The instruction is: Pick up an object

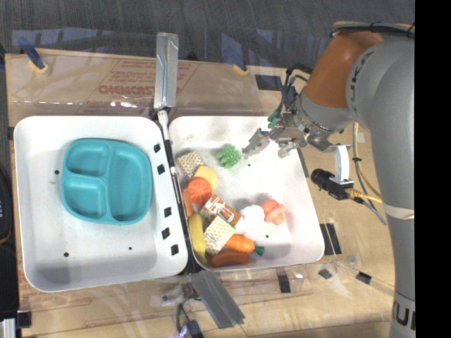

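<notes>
End effector (270, 138) hovered upper right of frame, fingers apart, empty. Small green bumpy plastic broccoli toy (228, 155) lay just left in right white bin (299, 189); probably light, stiff, best pinched across its crown.

right bin (299, 189), far-right part: bare white floor; the gripper (270, 144) hangs over it with nothing between its fingers.
right bin, far middle: a green broccoli piece (228, 155) sits alone, just left of the gripper, with bare floor around it.
right bin, near-left: crowded; a waffle piece (189, 163), tomato (199, 191), banana (196, 235), carrot (236, 246) and small boxes touch or overlap.
right bin, near-right: a red and white item (272, 213) lies beside the pile, with bare floor to its right.
left bin (32, 210): a teal divided plate (107, 180) fills the middle; bare floor on the near side.
divider (169, 182): a raised wall between the bins.
</notes>
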`<move>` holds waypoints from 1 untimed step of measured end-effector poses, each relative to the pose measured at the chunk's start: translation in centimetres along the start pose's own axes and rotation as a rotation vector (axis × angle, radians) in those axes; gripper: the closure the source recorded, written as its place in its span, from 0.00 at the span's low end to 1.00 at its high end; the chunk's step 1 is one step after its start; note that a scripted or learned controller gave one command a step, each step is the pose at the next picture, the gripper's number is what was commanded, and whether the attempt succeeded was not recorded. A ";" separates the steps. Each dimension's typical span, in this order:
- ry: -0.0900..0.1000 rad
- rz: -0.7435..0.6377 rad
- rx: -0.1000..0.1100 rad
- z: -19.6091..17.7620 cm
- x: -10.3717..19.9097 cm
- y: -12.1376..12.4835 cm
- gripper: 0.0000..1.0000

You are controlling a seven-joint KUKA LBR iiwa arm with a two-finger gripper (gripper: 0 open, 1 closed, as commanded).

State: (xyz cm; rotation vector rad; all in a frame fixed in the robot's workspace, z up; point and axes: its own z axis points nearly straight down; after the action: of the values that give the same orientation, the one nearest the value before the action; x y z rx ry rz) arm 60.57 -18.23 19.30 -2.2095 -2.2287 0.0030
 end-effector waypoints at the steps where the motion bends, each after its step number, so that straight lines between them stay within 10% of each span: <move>1: -0.002 -0.106 -0.008 9.1 7.1 2.2 0.00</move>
State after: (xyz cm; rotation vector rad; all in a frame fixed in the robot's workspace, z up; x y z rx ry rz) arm 62.72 -11.06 10.20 -2.0930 -2.3480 -0.0030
